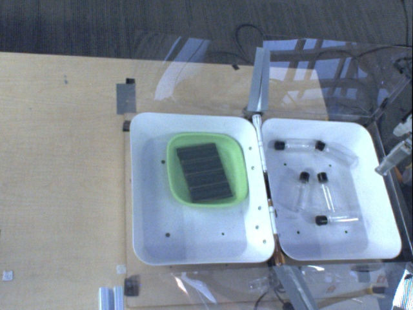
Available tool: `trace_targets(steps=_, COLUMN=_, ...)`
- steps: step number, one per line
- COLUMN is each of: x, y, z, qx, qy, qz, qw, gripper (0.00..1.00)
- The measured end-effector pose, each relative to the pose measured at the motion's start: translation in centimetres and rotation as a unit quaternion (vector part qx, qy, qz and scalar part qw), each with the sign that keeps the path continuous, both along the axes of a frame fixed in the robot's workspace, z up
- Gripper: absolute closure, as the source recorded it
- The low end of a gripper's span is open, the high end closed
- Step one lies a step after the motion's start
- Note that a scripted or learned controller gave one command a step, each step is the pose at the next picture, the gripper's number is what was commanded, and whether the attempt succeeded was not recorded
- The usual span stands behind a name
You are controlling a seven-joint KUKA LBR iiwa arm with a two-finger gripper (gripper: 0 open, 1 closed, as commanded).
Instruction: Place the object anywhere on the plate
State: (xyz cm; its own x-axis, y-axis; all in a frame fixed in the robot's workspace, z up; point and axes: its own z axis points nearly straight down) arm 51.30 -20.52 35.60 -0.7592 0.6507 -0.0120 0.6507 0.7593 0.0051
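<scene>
A: Here we are above the counter (58, 173), two white bins side by side. The left bin (145, 237) has the green plate (175, 148) in it, and a dark ribbed slab (204, 172) lies on the plate, a bit askew.

B: And the right bin (371, 237) is where the pickings are. Clear vials with black caps: one long vial (297, 145) lying across the top, two vials (303, 187) standing off the middle, close together, and a low vial (334, 219) lying near the bottom edge. All of them well apart from the plate.

A: So which step is this, in your book?

B: I'd call it the very start. No vial is lifted and none is on the plate; the pick is not yet made.

A: And the hand?

B: There's a grey shape at the right edge, the hand (395, 159) I take it, up over the right bin's rim. It's cut off by the edge of the view, so how far it's spread I can't tell. Nothing I can see is in it, and it touches no vial.

A: What does the next move call for, then?

B: Come in over the right bin, line up on one vial and drop straight onto it. The low vial looks the easiest; it lies apart from the rest. The two in the middle sit close, so a grab there could nudge the neighbour.

A: And those vials are round and clear.

B: Right, they'll likely roll if clipped off centre. Then carry across the seam between the bins and set down on the plate.
</scene>
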Motion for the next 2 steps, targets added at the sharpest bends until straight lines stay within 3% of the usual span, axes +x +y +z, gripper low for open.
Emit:
trace_targets(steps=1, x=0.5, y=0.0, z=1.0, qx=-0.0005, qy=0.001, qz=0.057, qw=0.9984, gripper=0.00)
trace_targets(steps=2, x=3.4, y=0.1, z=1.4, qx=-0.0017, qy=0.000, qz=0.132, qw=0.9913, gripper=0.00)
